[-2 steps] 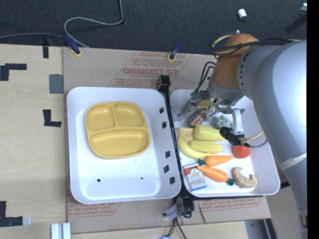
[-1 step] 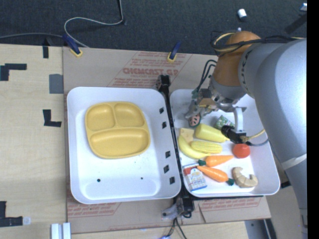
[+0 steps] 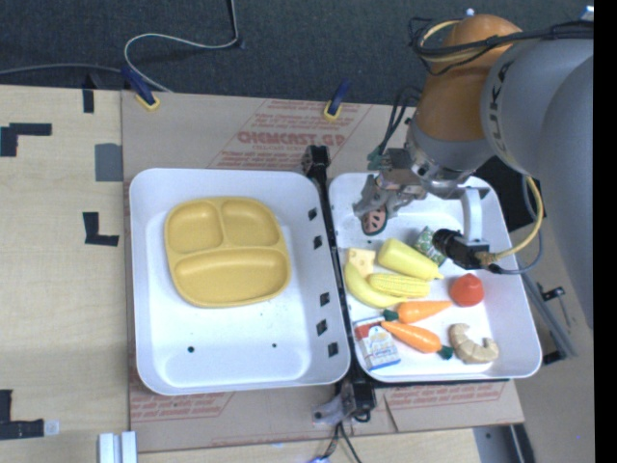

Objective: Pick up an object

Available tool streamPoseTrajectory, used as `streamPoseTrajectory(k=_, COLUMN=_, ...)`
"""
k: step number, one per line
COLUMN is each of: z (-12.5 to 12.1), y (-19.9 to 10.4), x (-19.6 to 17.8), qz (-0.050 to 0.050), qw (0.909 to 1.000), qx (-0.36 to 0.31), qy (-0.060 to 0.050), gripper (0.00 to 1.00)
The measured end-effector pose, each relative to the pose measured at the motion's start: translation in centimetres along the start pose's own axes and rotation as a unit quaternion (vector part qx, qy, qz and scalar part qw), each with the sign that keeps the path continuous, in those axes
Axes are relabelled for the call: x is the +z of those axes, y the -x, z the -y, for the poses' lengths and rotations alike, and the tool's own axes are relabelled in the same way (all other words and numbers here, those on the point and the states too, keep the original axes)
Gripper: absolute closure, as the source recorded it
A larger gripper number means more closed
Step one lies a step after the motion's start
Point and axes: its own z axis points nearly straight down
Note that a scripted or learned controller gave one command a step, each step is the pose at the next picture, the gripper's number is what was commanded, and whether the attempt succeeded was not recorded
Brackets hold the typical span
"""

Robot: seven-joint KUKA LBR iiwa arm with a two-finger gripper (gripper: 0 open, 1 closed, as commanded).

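White plastic forms two shallow bins on the cardboard-covered surface (image 3: 193, 128): the left bin (image 3: 154, 287) carries a yellow divided plate (image 3: 228, 250), and the right bin (image 3: 516, 350) carries toy food, namely a banana (image 3: 364, 288), corn (image 3: 397, 285), two carrots (image 3: 416, 323), a tomato (image 3: 467, 289), a cheese wedge (image 3: 362, 259) and a small carton (image 3: 382, 351). The pincer (image 3: 379, 204) hangs over the right bin's far left part, just beyond the cheese wedge, with a small dark object (image 3: 374, 223) at its tips; I cannot tell how far it is open or whether it grips that object.
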Motion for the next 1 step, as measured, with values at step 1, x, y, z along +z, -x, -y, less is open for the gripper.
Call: streamPoseTrajectory(k=1, z=5.62, y=-6.25, x=0.96, qz=0.0, qw=1.0, qx=0.0, qy=-0.001, gripper=1.0)
